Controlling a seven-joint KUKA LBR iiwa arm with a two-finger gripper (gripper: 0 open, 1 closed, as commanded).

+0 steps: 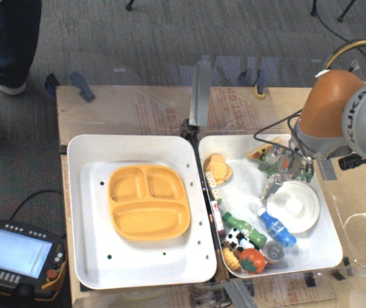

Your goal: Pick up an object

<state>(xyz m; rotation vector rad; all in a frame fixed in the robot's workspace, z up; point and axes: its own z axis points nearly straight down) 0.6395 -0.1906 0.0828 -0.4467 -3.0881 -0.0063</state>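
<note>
The right bin (327, 252) holds several small items. A white bowl (293, 206) lies right of centre, with a blue bottle (277, 228) just below it. A waffle-like tan piece (217, 167) sits at the upper left. A green bottle (245, 226), a black and white cow toy (237, 239), a tomato (253, 260) and a corn piece (230, 256) crowd the near left corner. A pizza slice toy (261, 151) lies near the far wall. My gripper (274, 186) hangs low over the bin, just left of the bowl's rim, fingers pointing down.
The left bin (80, 172) carries an orange divided plate (149, 201). A teach pendant (19, 255) lies on the floor at lower left. A person's legs (6, 31) stand at the upper left. The grey arm with its orange band (330, 108) crosses the right bin's far right corner.
</note>
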